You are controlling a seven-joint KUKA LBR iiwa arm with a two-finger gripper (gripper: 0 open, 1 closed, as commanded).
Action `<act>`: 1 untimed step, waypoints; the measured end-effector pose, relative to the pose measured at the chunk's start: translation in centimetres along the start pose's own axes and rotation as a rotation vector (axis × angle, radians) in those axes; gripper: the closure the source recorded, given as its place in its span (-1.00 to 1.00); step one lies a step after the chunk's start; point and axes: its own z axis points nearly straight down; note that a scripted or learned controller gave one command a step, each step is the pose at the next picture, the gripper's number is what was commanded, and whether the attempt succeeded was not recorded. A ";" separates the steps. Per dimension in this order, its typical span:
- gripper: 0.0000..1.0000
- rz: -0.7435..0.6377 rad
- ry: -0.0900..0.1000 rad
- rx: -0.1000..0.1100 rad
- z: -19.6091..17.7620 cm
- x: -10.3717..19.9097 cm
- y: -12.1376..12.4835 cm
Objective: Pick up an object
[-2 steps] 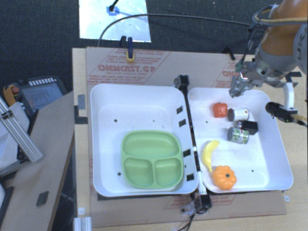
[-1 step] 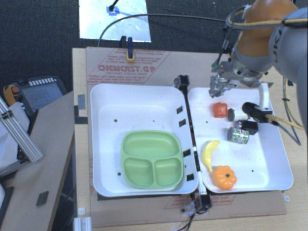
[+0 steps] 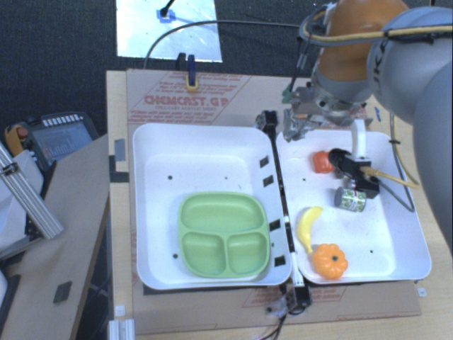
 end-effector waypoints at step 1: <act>1.00 0.000 0.000 0.001 -0.3 5.4 -0.5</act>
